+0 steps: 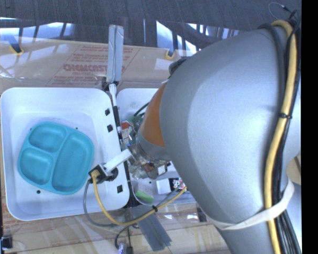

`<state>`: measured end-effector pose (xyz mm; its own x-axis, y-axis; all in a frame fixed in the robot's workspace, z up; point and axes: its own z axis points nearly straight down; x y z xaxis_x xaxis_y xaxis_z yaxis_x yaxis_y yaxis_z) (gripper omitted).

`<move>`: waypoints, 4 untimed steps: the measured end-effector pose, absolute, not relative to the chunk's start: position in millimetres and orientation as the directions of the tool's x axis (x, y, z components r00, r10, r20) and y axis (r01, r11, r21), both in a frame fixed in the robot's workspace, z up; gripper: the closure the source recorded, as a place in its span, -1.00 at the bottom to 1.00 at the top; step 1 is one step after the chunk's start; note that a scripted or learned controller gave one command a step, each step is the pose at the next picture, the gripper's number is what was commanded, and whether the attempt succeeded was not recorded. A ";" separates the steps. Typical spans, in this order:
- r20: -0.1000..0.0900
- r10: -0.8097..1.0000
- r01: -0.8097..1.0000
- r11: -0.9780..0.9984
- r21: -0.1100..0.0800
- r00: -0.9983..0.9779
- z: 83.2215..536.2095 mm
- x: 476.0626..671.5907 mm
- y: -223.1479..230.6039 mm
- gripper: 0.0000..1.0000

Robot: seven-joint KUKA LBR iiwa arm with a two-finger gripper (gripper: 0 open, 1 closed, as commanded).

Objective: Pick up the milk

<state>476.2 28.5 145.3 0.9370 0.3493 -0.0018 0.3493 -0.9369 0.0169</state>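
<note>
The grey arm (228, 120) covers most of the right bin (135, 97). Its orange band (155, 123) shows above the wrist. The gripper (146, 168) is down inside the right bin, near that bin's left wall. Just right of it a white box with black print (170, 184) peeks out from under the arm; it may be the milk, but too little shows to be sure. A small green object (144, 197) lies in front of the gripper.
The left bin (10, 194) holds a blue divided plate (55, 157). A small red and white item (126, 127) lies by the right bin's left wall. A yellow cable (98, 197) loops over the divider and front edge.
</note>
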 end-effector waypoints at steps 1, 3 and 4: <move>-0.003 0.414 0.414 -0.910 -0.003 0.910 190.7 475.4 96.1 1.00; -0.005 0.462 0.462 -0.887 -0.005 0.887 190.2 475.6 20.6 1.00; -0.004 0.648 0.647 -0.762 -0.007 0.762 200.8 475.7 -9.7 1.00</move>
<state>475.7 -9.7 200.8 0.7620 0.6475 -0.0043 0.6475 -0.7620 -0.0073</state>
